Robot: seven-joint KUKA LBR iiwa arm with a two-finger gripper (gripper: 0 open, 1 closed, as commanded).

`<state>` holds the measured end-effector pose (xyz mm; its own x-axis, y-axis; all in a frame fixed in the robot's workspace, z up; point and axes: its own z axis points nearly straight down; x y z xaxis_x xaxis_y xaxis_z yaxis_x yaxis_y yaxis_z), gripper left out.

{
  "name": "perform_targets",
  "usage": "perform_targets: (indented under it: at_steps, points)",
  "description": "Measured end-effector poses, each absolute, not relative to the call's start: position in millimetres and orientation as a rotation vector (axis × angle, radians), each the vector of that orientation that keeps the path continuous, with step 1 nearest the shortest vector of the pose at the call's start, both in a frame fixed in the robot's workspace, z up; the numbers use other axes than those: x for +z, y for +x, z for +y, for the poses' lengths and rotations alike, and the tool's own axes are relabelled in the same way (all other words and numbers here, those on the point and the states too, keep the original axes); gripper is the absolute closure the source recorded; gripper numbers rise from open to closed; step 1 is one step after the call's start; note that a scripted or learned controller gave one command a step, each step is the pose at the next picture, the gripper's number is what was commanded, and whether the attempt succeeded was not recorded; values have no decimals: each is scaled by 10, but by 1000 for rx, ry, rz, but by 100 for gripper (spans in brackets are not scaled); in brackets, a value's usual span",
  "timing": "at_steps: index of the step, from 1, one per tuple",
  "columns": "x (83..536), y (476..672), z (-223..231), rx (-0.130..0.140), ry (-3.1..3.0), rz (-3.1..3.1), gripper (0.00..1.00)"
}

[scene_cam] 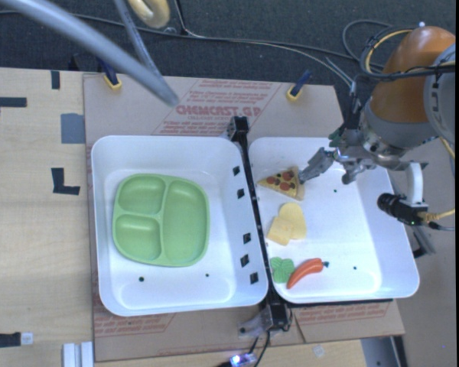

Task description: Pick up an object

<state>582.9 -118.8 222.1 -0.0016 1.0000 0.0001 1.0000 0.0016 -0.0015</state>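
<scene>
Overhead view of the right bin [382, 270], the gripper [333, 164] poised above its upper part with fingers spread wide and nothing between them. A sound grasp probably calls for a straight descent with the fingers straddling a single item. The toy pizza slice [284, 182] lies just beside the nearer fingertip; the yellow cheese pieces [288, 225] and the carrot [305, 271] sit farther off.

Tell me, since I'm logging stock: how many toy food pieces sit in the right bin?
4: pizza slice near the divider, cheese below it, green piece and carrot along the front.
</scene>
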Motion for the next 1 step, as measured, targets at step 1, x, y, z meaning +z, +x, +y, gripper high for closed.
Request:
perform_targets:
  at_steps: [1]
  points:
    - [1772, 5769, -1178, 6, -2218, -2220, 0]
